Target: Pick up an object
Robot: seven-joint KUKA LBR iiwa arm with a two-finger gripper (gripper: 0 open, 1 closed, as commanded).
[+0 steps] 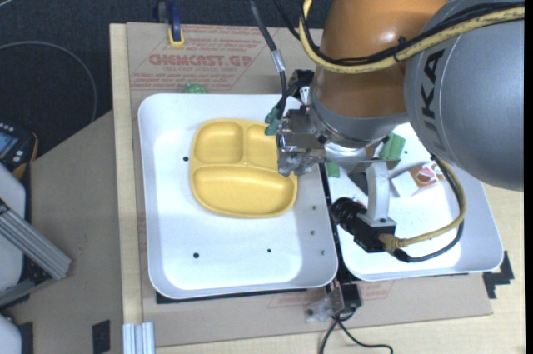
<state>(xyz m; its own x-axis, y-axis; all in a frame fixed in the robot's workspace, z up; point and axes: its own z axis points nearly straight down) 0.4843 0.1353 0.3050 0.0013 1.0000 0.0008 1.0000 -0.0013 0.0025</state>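
Note:
A yellow divided plate (237, 169) lies flat in the left white bin (241, 261), toward its upper right. My gripper (293, 151) hangs at the plate's right rim, close to the wall between the two bins. The big orange and grey wrist above hides most of it. A small green piece (271, 124) shows just left of the gripper body. In the right bin (450, 252) lie a green object (393, 147) and a white and red item (423, 175), both partly covered by the arm.
Black cable and a connector (366, 231) hang from the arm over the right bin. A cardboard sheet (208, 57) lies under and behind the bins, with a blue clamp (174, 17) at its far edge. Metal rail (33, 248) stands at the left.

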